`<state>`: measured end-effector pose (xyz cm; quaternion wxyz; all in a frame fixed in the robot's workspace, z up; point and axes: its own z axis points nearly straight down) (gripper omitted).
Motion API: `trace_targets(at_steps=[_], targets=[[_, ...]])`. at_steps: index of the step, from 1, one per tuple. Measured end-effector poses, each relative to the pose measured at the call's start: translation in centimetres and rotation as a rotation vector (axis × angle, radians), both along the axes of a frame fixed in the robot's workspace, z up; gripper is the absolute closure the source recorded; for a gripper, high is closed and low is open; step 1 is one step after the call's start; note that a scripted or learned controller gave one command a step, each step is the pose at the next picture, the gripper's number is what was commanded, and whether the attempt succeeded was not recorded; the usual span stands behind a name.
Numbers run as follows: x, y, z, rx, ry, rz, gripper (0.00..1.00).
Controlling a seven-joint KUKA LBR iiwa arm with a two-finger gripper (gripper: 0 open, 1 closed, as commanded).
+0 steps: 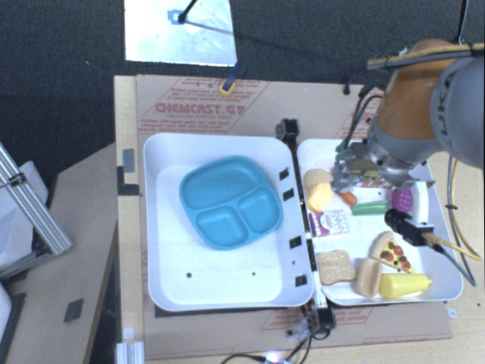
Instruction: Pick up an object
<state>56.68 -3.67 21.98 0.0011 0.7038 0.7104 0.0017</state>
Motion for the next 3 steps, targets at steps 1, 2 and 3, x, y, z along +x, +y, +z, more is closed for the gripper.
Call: trace_targets(at_steps=[1,2,3], targets=[[3.9,4.4,-0.6,0.001,-0.001,0.0,1.0],[7.2,7.6,0.9,0.001,-0.002,-0.001,1.0],[9.1,9.0,0.6,-0.001,0.001,-0.003,1.0]])
